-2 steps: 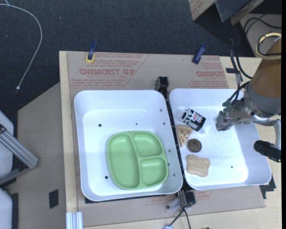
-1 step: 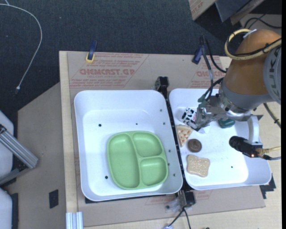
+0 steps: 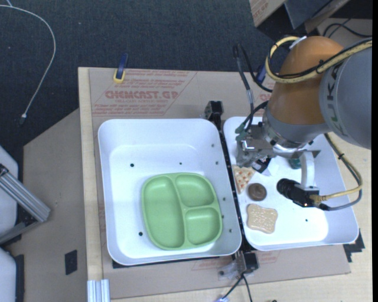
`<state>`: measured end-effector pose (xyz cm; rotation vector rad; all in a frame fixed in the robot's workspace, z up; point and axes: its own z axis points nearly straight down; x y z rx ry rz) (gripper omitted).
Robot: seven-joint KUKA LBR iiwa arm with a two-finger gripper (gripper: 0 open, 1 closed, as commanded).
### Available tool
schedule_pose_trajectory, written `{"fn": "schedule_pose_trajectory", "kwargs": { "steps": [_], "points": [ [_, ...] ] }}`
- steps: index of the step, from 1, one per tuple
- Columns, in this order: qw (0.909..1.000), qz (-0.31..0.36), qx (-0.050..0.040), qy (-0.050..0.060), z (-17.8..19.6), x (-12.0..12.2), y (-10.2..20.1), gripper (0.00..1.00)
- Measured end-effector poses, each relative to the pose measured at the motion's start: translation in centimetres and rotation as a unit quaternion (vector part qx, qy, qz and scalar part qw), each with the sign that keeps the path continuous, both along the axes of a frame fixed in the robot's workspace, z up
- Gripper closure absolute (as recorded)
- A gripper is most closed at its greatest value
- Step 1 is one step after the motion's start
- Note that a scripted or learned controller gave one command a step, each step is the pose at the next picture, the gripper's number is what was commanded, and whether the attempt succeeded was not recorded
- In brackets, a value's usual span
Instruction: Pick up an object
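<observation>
I note dark blue carpet (image 3: 147, 29) around the bench, a white cable (image 3: 46, 56) trailing across it. A cardboard box (image 3: 266, 9) sits at top right.

**Materials and Finishes on the Bench**

The two bins, the left bin (image 3: 112, 177) and the right bin (image 3: 331, 230), are showing smooth white plastic with a soft sheen. The divided green plate (image 3: 180, 209) is looking like matt, smooth plastic. The brown board (image 3: 94, 118) under the bins is appearing as dull cardboard or fibreboard with faded red print. The arm's orange band (image 3: 301, 88) is gleaming glossy, and its grey casing (image 3: 354, 94) is looking smooth and satin. The toast-shaped piece (image 3: 261, 217) is showing a rough, speckled tan surface; the round brown piece (image 3: 256, 191) is looking dull. The floor covering (image 3: 53, 59) is reading as dark, rough carpet.
</observation>
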<state>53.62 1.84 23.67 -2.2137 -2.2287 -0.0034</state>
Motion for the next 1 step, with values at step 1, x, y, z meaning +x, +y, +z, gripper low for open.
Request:
{"fn": "schedule_pose_trajectory", "kwargs": {
  "steps": [1],
  "points": [
    [1.0000,0.000,0.0000,0.000,-1.17,1.20,5.82,1.00]
  ]
}}
